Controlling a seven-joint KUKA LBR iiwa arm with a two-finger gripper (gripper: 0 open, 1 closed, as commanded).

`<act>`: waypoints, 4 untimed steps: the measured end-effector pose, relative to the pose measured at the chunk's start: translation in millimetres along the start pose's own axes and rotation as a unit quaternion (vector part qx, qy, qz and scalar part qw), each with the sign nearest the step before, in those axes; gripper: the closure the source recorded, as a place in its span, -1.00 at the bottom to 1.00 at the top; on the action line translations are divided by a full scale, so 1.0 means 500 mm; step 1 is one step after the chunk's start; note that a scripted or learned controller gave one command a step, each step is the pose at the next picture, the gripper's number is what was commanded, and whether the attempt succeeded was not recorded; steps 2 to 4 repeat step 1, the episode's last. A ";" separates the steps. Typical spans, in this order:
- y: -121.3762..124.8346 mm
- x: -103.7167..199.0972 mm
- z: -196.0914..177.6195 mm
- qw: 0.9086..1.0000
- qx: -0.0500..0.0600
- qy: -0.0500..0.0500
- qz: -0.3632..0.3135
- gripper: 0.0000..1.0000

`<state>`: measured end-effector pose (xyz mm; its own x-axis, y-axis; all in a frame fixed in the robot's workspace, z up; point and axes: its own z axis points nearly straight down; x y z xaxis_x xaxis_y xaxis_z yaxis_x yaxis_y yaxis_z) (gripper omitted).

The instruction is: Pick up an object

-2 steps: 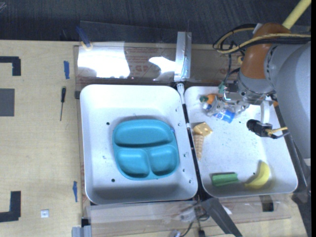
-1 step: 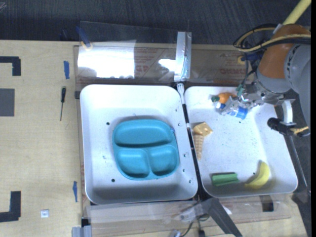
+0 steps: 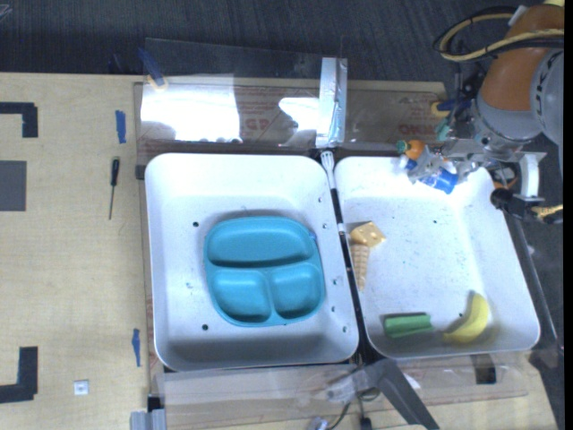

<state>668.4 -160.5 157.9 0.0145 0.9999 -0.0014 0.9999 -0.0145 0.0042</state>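
While the left white bin (image 3: 170, 195) carries a turquoise plastic divided tray (image 3: 264, 269) lying flat in its middle, the graspable pieces sit in the right white bin (image 3: 448, 240). A tan waffle ice-cream cone (image 3: 363, 245) lies against the divider wall, a green block (image 3: 407, 324) rests near the front rim, and a yellow banana (image 3: 473, 319) curves just beside it toward the front right corner. Each hugs an edge, so a descent there risks meeting a wall; the bin's middle floor offers open room. At the far right corner the grey arm's gripper (image 3: 452, 164) hangs low, with a small blue-and-orange item (image 3: 430, 173) at its tip; whether that item is clamped I cannot tell.
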 end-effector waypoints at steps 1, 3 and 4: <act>0.000 0.158 -0.109 1.000 -0.001 0.001 -0.019 1.00; 0.000 0.158 -0.109 1.000 -0.001 0.001 -0.019 1.00; 0.000 0.158 -0.109 1.000 -0.001 0.001 -0.019 1.00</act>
